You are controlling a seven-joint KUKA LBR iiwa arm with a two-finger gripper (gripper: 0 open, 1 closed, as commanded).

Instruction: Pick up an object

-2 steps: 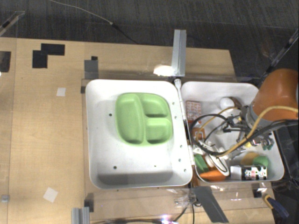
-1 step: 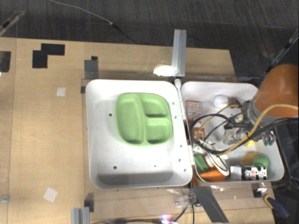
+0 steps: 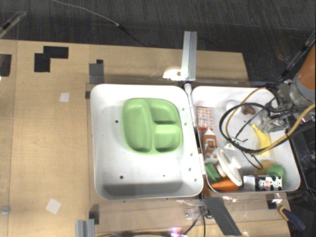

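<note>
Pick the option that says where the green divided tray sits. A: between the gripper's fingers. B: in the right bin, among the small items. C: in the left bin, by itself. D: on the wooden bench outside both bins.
C: the green divided tray lies flat in the left bin with nothing else beside it, while the small items crowd the right bin.

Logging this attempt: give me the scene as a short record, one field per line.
left bin: holds a green divided tray, lying flat
right bin: cluttered with small items, among them a yellow banana, an orange carrot and a small can on its side
gripper: over the right bin's far right part, near the banana
cables: black and yellow loops hanging over the right bin
held object: none seen
</note>
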